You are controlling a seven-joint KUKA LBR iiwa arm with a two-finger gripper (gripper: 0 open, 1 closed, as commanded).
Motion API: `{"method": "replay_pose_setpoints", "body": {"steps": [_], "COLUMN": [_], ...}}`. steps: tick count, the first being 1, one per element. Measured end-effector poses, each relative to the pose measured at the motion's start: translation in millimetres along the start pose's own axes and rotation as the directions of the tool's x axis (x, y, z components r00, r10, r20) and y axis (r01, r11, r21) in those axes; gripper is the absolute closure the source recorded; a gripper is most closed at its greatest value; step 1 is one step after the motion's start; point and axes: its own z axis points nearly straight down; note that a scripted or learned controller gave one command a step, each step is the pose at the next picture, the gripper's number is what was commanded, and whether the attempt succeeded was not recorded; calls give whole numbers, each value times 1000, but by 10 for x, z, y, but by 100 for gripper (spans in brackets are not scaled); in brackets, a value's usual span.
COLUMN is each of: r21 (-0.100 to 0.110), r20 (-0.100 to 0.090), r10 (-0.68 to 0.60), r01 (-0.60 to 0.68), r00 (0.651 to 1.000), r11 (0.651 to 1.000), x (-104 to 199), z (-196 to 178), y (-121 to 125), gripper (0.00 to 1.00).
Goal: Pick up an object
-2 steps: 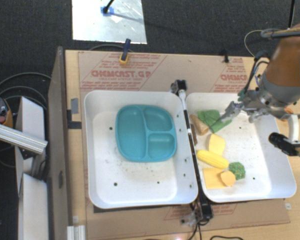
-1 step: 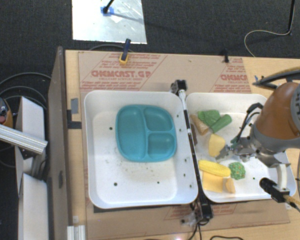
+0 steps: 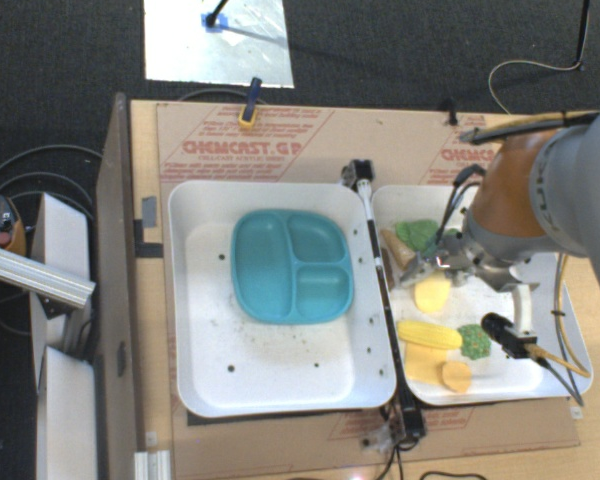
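On the surface, 2 white bins sit side by side, and a yellow ball lies in the bin on the view's right, near that bin's middle. The tool hangs just above and slightly right of the ball in the view, very close to it. Whether it touches the ball cannot be told, nor whether the tool is wide or narrow, and nothing is seen held in it. The arm reaches in from the right of the ball, its orange band well above and right of it. A green leaf lies up and left of the ball, near it. A brown piece lies left of the ball and a little higher, close to the bin wall. Just below the ball lies a corn cob on its side, with a pale yellow slab under it. A green floret sits below and right of the ball, touching the cob's end. An orange piece lies farther below. Well left of the ball, in the other bin, rests 1 teal plate with 3 sections.
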Motion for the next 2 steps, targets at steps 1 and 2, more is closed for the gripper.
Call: {"method": "replay_pose_setpoints", "body": {"steps": [1, 2], "r21": [-3, -1], "r20": [3, 2], "r10": [4, 1], "r01": [-4, -1], "r00": [1000, 1000], "r11": [1000, 1000], "x": [-270, -260], "z": [-12, -118], "y": [620, 609], "gripper": [0, 100]}}
